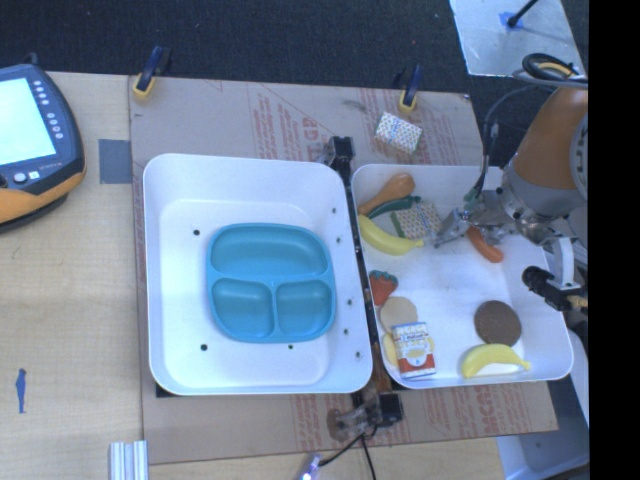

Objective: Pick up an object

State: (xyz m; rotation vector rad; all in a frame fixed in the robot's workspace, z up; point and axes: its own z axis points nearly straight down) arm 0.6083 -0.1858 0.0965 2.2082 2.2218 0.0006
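Grey arm point(535, 193), orange band, black cable.

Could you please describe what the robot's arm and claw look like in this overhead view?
The arm enters from the right: a rounded body with a broad orange band above a grey wrist section. A dark cable loops alongside it. The claw at its tip is small, metallic grey, made of thin angular parts, over the right white bin. Its details are too small to make out.
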